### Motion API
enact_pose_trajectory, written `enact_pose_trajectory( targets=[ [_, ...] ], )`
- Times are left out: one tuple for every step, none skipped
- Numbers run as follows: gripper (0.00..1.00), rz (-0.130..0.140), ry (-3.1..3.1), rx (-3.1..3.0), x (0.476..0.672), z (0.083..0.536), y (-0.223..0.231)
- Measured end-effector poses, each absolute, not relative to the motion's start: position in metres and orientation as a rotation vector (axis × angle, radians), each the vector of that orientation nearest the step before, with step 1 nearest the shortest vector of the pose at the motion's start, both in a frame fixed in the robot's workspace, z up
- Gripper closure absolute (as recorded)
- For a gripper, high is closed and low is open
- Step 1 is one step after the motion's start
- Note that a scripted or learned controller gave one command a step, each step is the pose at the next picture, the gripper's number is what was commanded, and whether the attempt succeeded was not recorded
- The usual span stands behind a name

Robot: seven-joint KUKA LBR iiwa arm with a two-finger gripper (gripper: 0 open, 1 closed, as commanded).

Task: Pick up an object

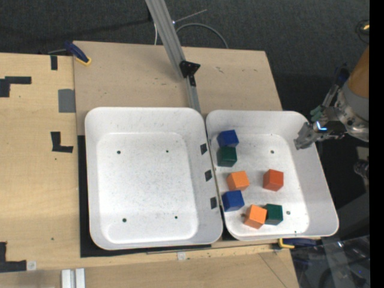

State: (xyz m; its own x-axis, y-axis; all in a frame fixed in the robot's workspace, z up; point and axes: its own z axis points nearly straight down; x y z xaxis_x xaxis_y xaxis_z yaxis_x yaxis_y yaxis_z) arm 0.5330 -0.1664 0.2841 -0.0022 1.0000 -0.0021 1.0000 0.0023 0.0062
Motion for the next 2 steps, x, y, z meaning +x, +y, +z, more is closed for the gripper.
enact_pose_trajectory(
  targets=[
    [1.0,-0.001,2.222,2.22,0.533,0.288,-0.166],
    [1.0,-0.001,2.23,2.216,0.532,0.277,-0.109]
  ],
)
